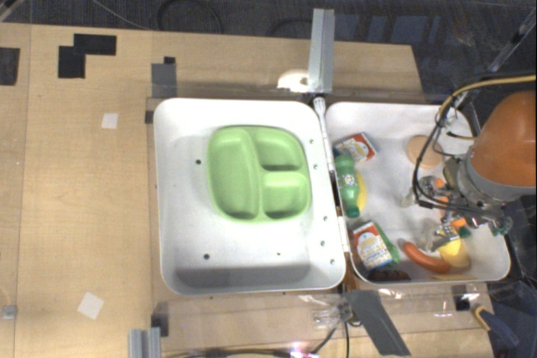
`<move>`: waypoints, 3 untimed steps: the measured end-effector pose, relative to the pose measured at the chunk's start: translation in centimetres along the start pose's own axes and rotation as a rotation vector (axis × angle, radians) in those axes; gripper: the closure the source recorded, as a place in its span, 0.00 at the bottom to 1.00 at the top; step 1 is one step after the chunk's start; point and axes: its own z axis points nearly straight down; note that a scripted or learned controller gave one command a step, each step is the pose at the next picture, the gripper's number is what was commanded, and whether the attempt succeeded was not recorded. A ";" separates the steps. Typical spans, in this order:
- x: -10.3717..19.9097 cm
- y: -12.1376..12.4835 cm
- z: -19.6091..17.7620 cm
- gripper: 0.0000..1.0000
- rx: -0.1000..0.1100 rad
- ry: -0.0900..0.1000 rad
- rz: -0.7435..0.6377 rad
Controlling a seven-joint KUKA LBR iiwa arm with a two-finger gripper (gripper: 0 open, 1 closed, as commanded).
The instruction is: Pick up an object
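My gripper point(449, 224) reaches down into the right bin point(394, 180) at its near right corner, under the orange wrist band point(506, 148). It hangs just over a yellow item point(454, 251) and a red sausage-shaped toy point(424, 256). Wrist and cables hide the fingertips. Other objects in this bin: a small packet with a red label point(357, 147) at the far left, a green and yellow bottle point(348, 189) along the left wall, a second red-labelled packet point(372, 245) near the front, and a tan round piece point(418, 149) at the far side.
The left bin point(180, 205) holds a green divided plate point(256, 172) lying flat in its middle. A metal post point(321, 50) stands behind the seam between the bins. Black cables loop from the wrist over the right bin's far side.
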 end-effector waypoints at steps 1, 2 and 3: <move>-0.6 0.0 -1.5 1.00 0.009 -0.017 -0.009; -0.6 0.0 -1.4 0.00 0.008 -0.016 -0.009; 1.9 -1.1 0.0 0.00 0.000 -0.001 0.122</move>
